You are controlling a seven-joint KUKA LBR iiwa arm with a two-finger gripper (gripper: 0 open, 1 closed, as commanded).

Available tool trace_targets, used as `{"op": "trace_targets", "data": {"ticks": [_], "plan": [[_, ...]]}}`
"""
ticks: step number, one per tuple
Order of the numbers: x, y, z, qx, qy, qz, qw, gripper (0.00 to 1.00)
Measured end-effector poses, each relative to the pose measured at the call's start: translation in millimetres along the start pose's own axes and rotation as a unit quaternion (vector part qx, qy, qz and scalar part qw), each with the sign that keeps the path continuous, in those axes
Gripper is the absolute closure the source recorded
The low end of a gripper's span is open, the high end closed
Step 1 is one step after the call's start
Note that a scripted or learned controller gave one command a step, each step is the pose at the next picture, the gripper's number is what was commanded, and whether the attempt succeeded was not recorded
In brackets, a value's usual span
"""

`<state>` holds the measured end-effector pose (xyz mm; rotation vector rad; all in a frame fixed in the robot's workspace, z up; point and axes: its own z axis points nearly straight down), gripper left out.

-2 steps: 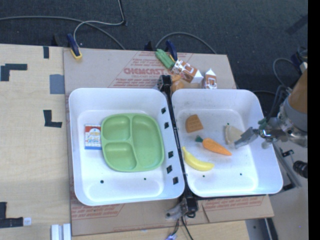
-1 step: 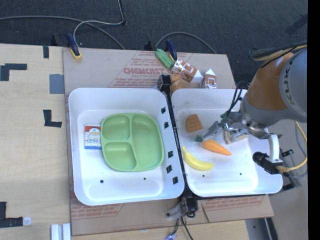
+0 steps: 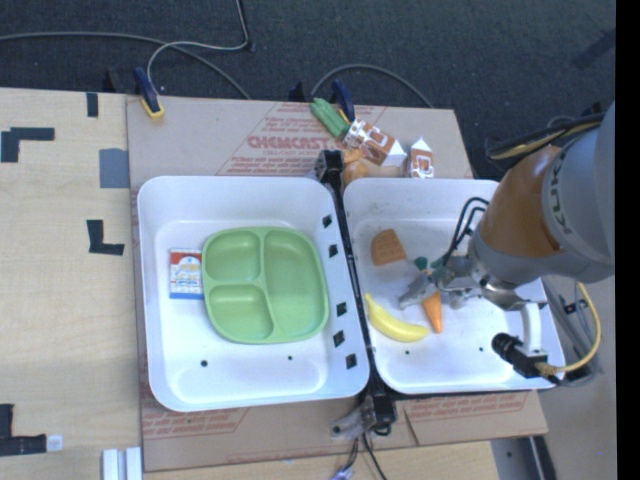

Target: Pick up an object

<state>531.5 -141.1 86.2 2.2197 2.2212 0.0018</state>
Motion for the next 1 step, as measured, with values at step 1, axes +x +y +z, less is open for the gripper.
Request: {"op": "trace_targets", "data": {"ticks": [1], "plan": [[-1.0, 0.3, -9.8, -0.001, -0.002, 0.000, 1.0000, 1.00]]}}
